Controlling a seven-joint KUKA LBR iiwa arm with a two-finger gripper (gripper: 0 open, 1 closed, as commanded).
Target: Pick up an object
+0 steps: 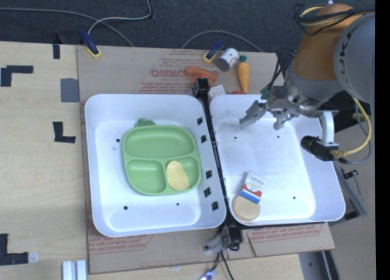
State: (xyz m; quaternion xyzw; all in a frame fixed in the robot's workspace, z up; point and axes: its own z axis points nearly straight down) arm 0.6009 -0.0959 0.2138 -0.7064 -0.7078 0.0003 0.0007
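My gripper [264, 118] hangs over the upper part of the right bin [286, 157], fingers spread open with nothing between them. Well below it, near the bin's front edge, lie a small white, red and blue packet [252, 189] and a round tan disc [246, 209], touching each other. In the left bin [103, 151] a green divided plate [159, 156] carries a yellow oval piece [178, 175] in its lower right compartment.
Behind the bins on the cardboard lie a toy carrot [243, 73], an orange piece [201, 73] and a small grey-white cup [228, 58]. Blue clamps [89, 42] hold the cardboard's back edge. A black bracket and cables [323, 146] hang off the wrist at the right.
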